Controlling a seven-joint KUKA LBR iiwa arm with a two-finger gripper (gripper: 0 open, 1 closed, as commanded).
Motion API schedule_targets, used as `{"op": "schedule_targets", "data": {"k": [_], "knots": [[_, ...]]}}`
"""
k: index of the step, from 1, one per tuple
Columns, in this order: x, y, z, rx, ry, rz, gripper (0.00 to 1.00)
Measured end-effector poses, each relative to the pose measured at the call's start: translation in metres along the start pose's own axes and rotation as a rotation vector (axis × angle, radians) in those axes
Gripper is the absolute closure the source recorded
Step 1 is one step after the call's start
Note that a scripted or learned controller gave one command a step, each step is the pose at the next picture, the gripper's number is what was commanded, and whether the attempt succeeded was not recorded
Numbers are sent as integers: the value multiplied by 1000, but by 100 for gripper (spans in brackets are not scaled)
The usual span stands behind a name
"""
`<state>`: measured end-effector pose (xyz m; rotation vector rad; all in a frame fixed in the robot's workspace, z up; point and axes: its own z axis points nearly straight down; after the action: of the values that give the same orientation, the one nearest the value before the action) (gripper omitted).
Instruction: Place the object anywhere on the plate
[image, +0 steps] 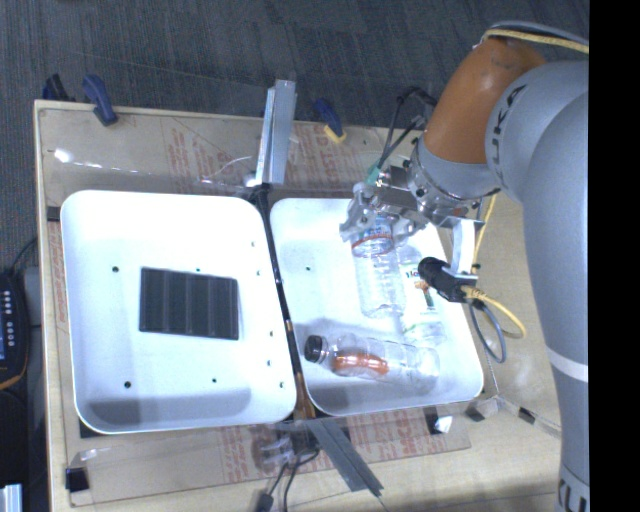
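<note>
Gripper (372, 222) sat at about 1 o'clock in the frame, over the right bin (300, 240), right at the cap end of a clear plastic bottle (378, 275) that ran down toward 6 o'clock. Couldn't tell whether it had closed on the bottle or was merely above it. A second clear bottle (370, 358), dark cap with amber liquid, lay across the bin's near edge, and another clear piece with a label (418, 300) lay just beside the first bottle at 3 o'clock.

Target looked like the dark plate (189, 303), mid left bin (90, 230), at 9 o'clock, well apart from the bottle.

Risks: a slick, round, thin-walled bottle gripped near one end would likely swing or slip on lift; it could clip the rim between the bins in transit; once released it could roll off the flat plate.
</note>
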<state>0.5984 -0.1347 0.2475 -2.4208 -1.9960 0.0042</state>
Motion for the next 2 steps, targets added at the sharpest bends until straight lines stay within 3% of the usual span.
{"op": "schedule_targets", "data": {"k": [1, 2], "knots": [[65, -39, -12, 0, -1, 151, 100], [66, -39, -21, 4, -1, 143, 100]]}}
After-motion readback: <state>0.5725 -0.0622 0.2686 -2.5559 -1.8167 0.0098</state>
